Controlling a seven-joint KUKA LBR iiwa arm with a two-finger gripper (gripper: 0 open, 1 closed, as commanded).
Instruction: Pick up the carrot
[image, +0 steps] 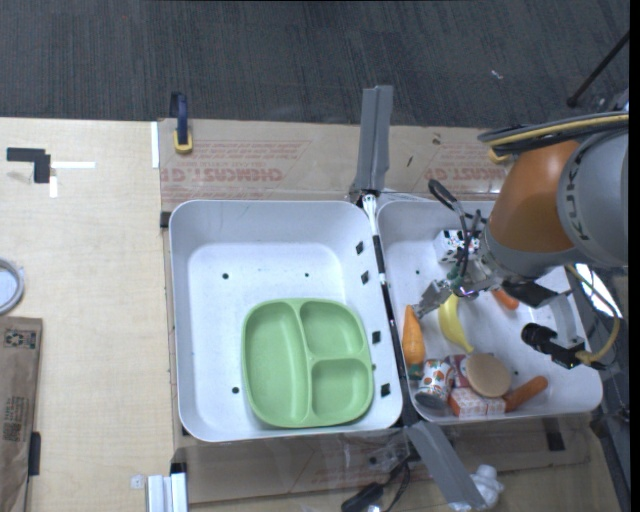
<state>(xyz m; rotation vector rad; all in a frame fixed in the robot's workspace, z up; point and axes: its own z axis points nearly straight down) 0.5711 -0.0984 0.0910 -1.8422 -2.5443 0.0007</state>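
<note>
The carrot is a short orange piece lying along the left wall of the right bin, pointing toward the front. My gripper hangs low over the middle of that bin, just right of and behind the carrot's far end, with a yellow banana right beneath it. The arm's grey body and orange band cover the bin's right side. Nothing orange shows in the gripper.
In the front of the right bin lie a small printed can, a round tan lid-like item, a red box and an orange-red sausage-like piece. A green divided plate sits in the left bin.
</note>
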